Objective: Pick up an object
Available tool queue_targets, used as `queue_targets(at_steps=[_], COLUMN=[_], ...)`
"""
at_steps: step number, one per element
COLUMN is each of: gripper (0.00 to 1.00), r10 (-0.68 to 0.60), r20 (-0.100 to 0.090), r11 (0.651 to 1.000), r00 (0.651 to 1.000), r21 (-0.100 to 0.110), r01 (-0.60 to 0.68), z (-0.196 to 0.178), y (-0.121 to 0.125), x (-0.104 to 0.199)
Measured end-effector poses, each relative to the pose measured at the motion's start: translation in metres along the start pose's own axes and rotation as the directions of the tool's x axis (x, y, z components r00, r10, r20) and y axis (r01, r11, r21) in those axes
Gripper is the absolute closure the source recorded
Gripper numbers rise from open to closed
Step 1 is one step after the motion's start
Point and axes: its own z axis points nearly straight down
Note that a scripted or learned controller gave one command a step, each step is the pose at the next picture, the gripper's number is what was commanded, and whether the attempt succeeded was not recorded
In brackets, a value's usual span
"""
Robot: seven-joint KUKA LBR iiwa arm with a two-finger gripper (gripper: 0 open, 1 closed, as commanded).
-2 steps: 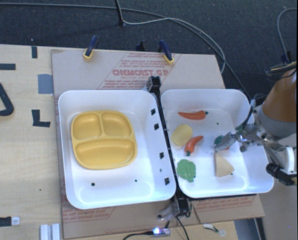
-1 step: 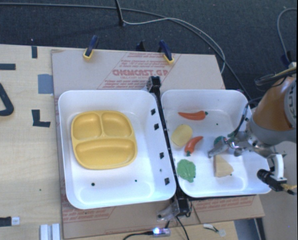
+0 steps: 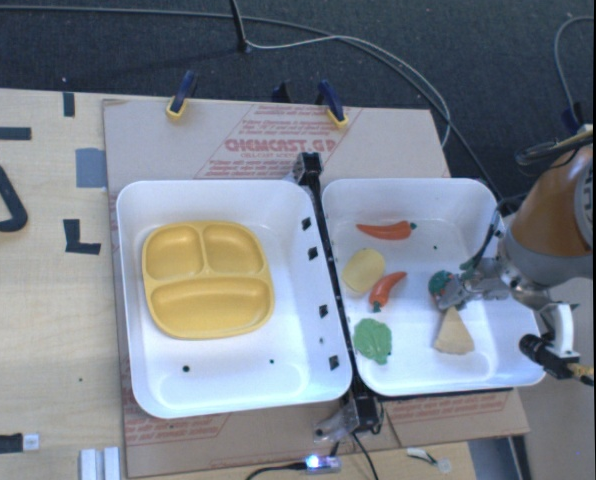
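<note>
The right bin [image 3: 448, 193] holds several toy foods: a long orange-red pepper [image 3: 385, 231], a pale yellow piece [image 3: 363, 269], a small red pepper [image 3: 386, 288], a green leafy piece [image 3: 373, 341] and a tan wedge [image 3: 454, 334]. My gripper [image 3: 446, 294] is low in the right bin, just above the tan wedge's tip, with a small dark green thing at its fingers. The arm reaches in from the right edge, its orange band [image 3: 550, 213] above the wrist.
The left bin [image 3: 138, 268] carries a yellow divided tray [image 3: 208, 278]. A black divider [image 3: 324, 268] runs between the bins. Two blue-and-yellow clamps [image 3: 181, 97] hold the cardboard at the back. Cables cross the dark floor behind.
</note>
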Motion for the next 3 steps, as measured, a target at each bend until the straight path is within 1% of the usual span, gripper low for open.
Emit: queue_targets(at_steps=[1,2,3], gripper=[1.0,1.0,1.0], r10=[-0.001,-0.001,-0.001], r20=[-0.001,-0.001,-0.001], r11=[1.0,1.0,1.0], r00=[1.0,1.0,1.0], r21=[-0.001,-0.001,0.0], r01=[0.001,0.001,0.001], z=[-0.055,-0.109,-0.153], y=[0.011,0.002,0.003], x=[-0.003,-0.001,-0.001])
